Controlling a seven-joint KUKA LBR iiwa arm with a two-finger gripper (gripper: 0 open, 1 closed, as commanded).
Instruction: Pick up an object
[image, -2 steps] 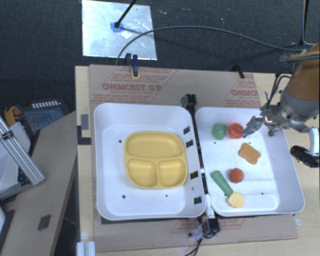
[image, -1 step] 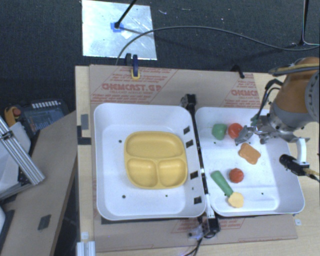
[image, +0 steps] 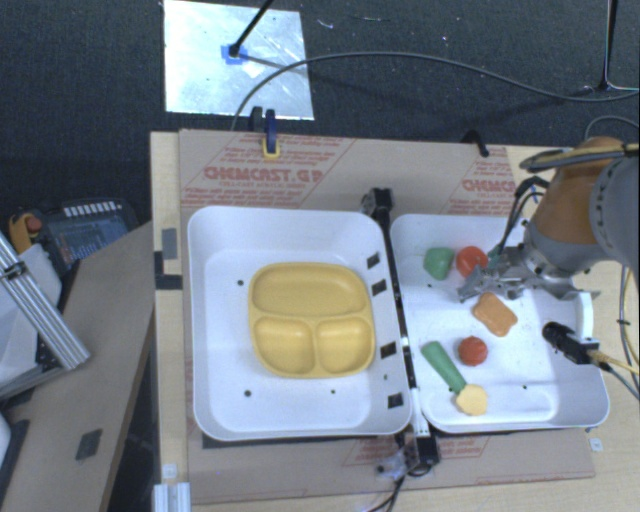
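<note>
Nearest, the yellow piece (image: 472, 401) sits by the right bin's (image: 580, 400) front edge. Pincer (image: 487, 284), grip state unclear, hovers beside the orange piece (image: 495, 314), probably light and slippery; grasp its narrow sides.

Smooth, semi-gloss white plastic on both bins (image: 300, 225), seated on matt printed cardboard sheet (image: 300, 165) over a pale wood-look tabletop (image: 110, 330). Glossy yellow plastic for the divided tray (image: 308, 318); dull grey metal at the hand (image: 490, 280).
</note>
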